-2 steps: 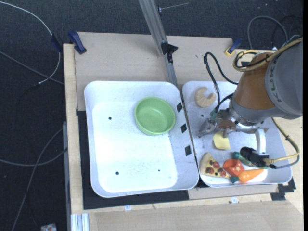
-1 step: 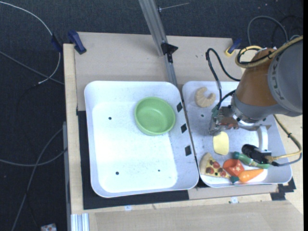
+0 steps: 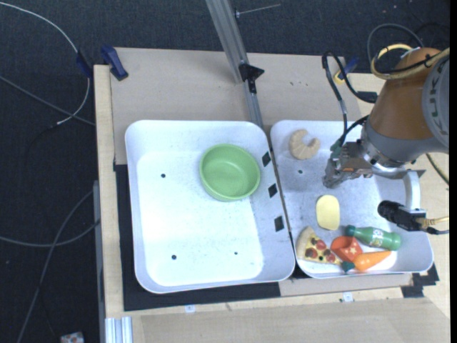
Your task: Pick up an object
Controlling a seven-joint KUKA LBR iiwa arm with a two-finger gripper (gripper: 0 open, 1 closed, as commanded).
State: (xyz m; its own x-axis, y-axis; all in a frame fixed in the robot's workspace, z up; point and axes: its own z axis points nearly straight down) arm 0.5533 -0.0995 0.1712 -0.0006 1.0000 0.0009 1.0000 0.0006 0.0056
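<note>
My wrist shell (image 3: 403, 106) looks like smooth orange plastic with a soft sheen, and my gripper (image 3: 343, 171) below it is dull grey metal. Both bins (image 3: 153, 191) are glossy white plastic with fine speckling, the bowl (image 3: 229, 171) is smooth matt green plastic, and the croissant (image 3: 303, 144), lemon (image 3: 328, 212), pizza (image 3: 316, 248), bottle (image 3: 374, 236) and carrot (image 3: 370, 261) all look like shiny moulded plastic toys. The bench (image 3: 178, 84) is pale matt wood or board, the pole (image 3: 227, 27) is brushed metal, and the floor (image 3: 43, 156) is rough dark carpet.
</note>
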